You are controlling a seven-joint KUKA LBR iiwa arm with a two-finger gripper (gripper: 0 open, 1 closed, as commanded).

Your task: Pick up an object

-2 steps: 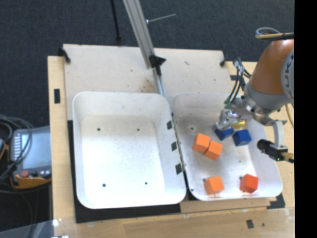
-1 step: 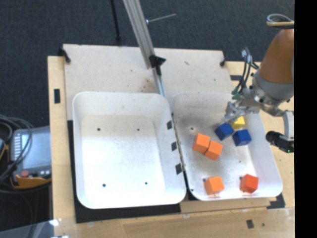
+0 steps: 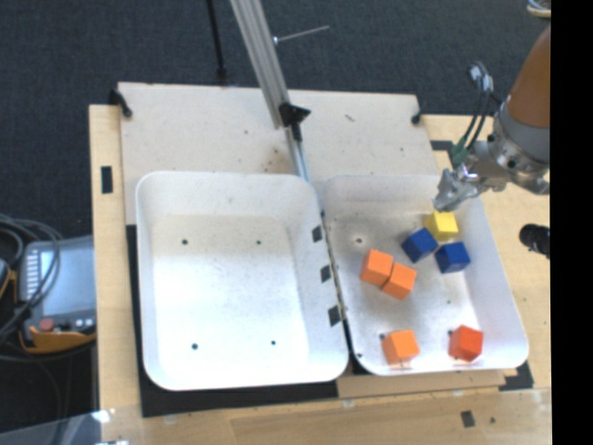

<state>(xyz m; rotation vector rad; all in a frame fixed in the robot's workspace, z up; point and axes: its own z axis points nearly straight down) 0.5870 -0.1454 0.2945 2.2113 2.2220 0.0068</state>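
Note:
The right bin [image 3: 491, 276] holds several small blocks. A yellow cube [image 3: 444, 224] lies near its far side, with two blue cubes [image 3: 420, 244] [image 3: 452, 256] just in front of it. Two orange cubes [image 3: 377, 268] [image 3: 400, 281] touch each other near the middle. Another orange cube [image 3: 400, 346] and a red-orange block [image 3: 466, 343] rest by the near rim. My gripper [image 3: 451, 193] hangs just above and behind the yellow cube, at the bin's far right. Nothing shows between its fingertips.
The left bin [image 3: 148, 248] stands beside the right one. A slanted aluminium post [image 3: 264, 54] rises behind the bins' shared edge. Cables and a grey box [image 3: 51, 286] lie off the bench's left side.

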